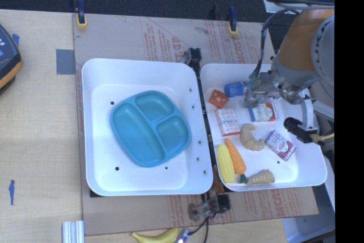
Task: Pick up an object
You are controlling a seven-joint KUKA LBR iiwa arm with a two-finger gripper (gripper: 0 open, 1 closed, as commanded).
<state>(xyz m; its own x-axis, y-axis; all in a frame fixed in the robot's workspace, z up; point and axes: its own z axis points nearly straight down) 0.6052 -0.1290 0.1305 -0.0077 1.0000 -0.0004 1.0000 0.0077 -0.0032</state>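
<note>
Leave the blue plate point(150, 128) in the left bin point(91, 122) alone. In the right bin point(307, 176), corn point(225, 163) and carrot point(235, 156) crowd together; your gripper point(259, 94) hovers near the blue bottle point(234, 89), grip state perhaps unreadable, so descend centred.

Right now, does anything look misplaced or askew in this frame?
One thing: a banana lies on the bench at the view's bottom edge, outside both bins. The other toy food sits in the right bin; the blue plate lies flat.
</note>
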